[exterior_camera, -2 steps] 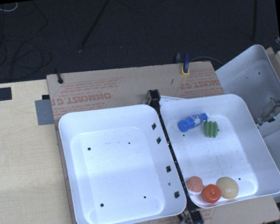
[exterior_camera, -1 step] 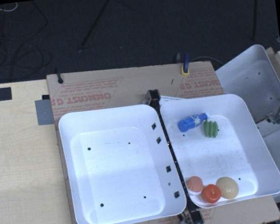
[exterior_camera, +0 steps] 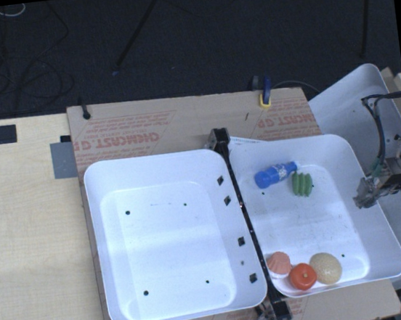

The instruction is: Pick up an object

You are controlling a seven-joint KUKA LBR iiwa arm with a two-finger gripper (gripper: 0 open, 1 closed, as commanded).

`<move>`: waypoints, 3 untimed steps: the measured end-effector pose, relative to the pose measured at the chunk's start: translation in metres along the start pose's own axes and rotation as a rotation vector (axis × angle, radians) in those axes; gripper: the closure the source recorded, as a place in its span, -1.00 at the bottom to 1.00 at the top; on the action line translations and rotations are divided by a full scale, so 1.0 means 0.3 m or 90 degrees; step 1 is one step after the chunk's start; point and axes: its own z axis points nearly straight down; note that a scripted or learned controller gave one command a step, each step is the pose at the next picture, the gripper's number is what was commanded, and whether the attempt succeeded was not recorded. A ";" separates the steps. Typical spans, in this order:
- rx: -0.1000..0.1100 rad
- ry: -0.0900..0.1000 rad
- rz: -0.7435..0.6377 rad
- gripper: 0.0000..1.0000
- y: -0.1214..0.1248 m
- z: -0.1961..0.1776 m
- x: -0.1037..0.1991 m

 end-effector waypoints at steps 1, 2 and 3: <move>-0.014 -0.005 -0.003 1.00 0.252 -0.195 -0.003; -0.011 -0.005 -0.001 1.00 0.316 -0.371 -0.005; -0.015 -0.006 -0.002 1.00 0.346 -0.711 -0.004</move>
